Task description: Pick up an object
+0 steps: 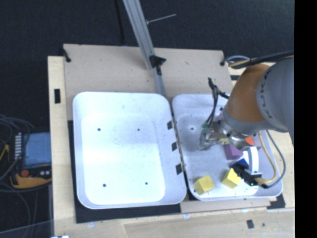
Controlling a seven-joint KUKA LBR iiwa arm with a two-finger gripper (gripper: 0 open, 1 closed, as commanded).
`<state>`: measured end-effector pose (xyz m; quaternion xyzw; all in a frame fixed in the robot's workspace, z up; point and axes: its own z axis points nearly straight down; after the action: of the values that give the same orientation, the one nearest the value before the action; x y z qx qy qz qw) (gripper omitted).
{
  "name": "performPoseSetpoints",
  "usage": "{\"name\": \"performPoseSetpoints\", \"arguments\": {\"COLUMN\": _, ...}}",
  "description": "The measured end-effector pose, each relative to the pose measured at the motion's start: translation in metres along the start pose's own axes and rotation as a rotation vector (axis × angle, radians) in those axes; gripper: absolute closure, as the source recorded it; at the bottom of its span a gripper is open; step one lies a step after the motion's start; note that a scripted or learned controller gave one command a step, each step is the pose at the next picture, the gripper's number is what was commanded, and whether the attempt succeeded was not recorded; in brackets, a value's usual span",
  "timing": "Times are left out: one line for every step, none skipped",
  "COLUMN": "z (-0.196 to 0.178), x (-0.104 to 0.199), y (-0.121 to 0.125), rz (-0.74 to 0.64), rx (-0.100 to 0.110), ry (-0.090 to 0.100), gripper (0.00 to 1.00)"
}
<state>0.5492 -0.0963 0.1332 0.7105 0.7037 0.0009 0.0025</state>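
The bench [133, 63] is seen bearing two white bins side by side. The left bin [124, 148] offers a wide open floor. The right bin [190, 115] is crowded along its near edge, with bare floor left toward its far left corner. The arm [257, 100] is reached in from the right over the right bin, and much of that bin's right side is hidden beneath it. The gripper [208, 137] is lowered near the bin's middle; whether it is open or shut cannot be told. Two yellow blocks [204, 184] [231, 178] are set near the near edge, each turned cornerwise. A purple block [233, 150] is partly covered just beside the wrist. An orange piece [249, 141] is barely made out.
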Motion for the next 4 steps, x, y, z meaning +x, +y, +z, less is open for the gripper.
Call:
{"name": "performPoseSetpoints", "arguments": {"z": -0.063, "x": 0.001, "y": 0.007, "rz": -0.012, "rx": -0.003, "ry": 0.001, "gripper": 1.00}}
{"name": "performPoseSetpoints", "arguments": {"z": -0.108, "x": -0.001, "y": 0.015, "rz": -0.012, "rx": -0.001, "ry": 0.000, "gripper": 1.00}}
{"name": "performPoseSetpoints", "arguments": {"z": -0.145, "x": -0.002, "y": 0.016, "rz": -0.013, "rx": 0.000, "ry": 0.001, "gripper": 1.00}}
{"name": "performPoseSetpoints", "arguments": {"z": -0.147, "x": 0.048, "y": -0.003, "rz": -0.016, "rx": 0.004, "ry": 0.003, "gripper": 1.00}}
